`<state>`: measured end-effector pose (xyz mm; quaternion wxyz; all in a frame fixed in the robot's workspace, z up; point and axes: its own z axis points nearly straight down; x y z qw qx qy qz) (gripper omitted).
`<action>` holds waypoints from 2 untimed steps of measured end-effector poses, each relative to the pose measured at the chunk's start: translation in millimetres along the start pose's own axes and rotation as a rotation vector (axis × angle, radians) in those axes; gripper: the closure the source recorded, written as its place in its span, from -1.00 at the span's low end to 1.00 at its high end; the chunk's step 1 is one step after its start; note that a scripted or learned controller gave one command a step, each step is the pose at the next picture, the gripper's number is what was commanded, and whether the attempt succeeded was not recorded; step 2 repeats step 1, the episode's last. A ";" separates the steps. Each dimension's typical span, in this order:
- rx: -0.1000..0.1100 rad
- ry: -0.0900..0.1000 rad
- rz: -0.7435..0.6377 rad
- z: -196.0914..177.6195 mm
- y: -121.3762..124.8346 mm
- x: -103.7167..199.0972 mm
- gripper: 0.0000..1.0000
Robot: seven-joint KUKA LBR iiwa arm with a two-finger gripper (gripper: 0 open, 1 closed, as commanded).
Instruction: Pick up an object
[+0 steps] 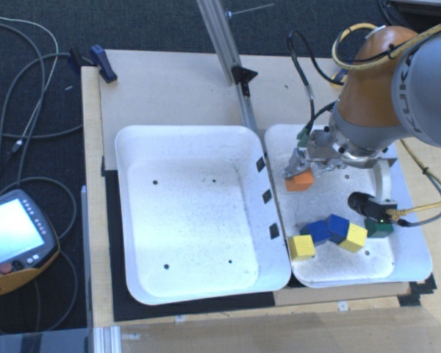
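Gripper sits low in the right bin, fingers closed on the orange block, which shows just under the fingertips near the bin's left wall. Block is small; long axis cannot be told. Count in right bin: 1 orange block, 2 blue blocks, 2 yellow blocks, 1 green block. Left bin alongside.
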<state>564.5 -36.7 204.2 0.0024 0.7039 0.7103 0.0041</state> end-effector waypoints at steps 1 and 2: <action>0.007 0.001 -0.001 5.4 28.2 77.0 1.00; 0.007 0.001 -0.001 5.4 28.2 77.0 1.00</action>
